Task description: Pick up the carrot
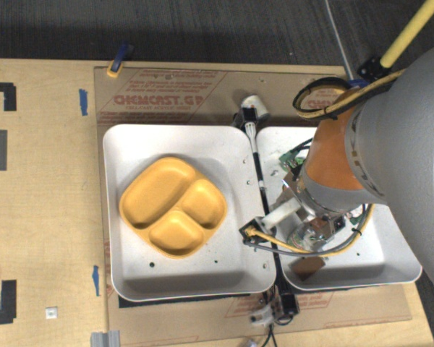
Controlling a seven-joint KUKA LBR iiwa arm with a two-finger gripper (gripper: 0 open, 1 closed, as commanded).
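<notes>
On the near edge of the worktop [36, 266] a small clamp fitting [273, 311] sits where the two white bins meet. In the left bin [123, 266] lies a yellow three-part dish [173, 204], roughly in the middle. Over the right bin [390, 266] the grey arm [401, 129] reaches down, its orange band [329, 161] just above the wrist, and the claw [311, 233] hangs low over the bin floor amid yellow and black cables [275, 241]. I cannot tell whether the claw is open or closed, nor pick out the carrot beneath it. Farther back, a white fitting [252, 107] stands behind the bins, and a yellow rod [412, 27] slants up at the far right.
</notes>
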